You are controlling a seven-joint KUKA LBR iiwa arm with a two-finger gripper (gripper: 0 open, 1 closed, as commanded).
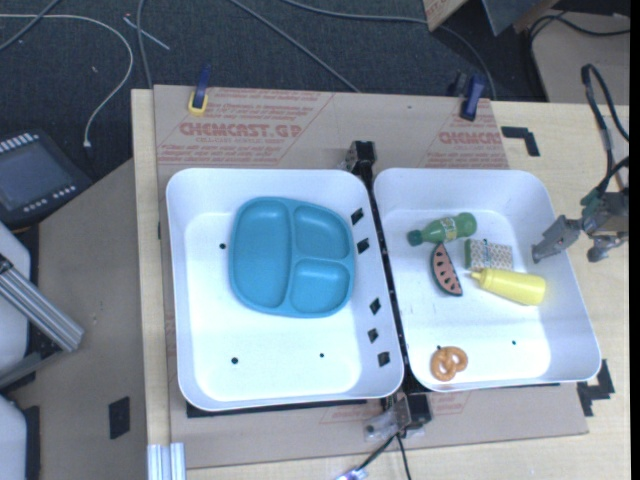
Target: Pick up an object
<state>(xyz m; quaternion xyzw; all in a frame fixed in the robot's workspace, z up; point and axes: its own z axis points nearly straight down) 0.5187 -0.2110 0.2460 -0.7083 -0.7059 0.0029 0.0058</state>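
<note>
The right bin (566,360) holds a green bottle (442,231) lying on its side, a watermelon slice (446,270), a yellow squeeze bottle (512,286), a small speckled packet (491,255) and a pretzel (449,362). My gripper (575,245) hangs over that bin's right rim, to the right of the yellow bottle and apart from it. Its fingers are spread open with nothing between them.
A blue divided plate (292,257) lies in the left bin (200,368). A row of black clips (372,308) runs along the divider between the bins. Cables trail across the dark floor at the top left.
</note>
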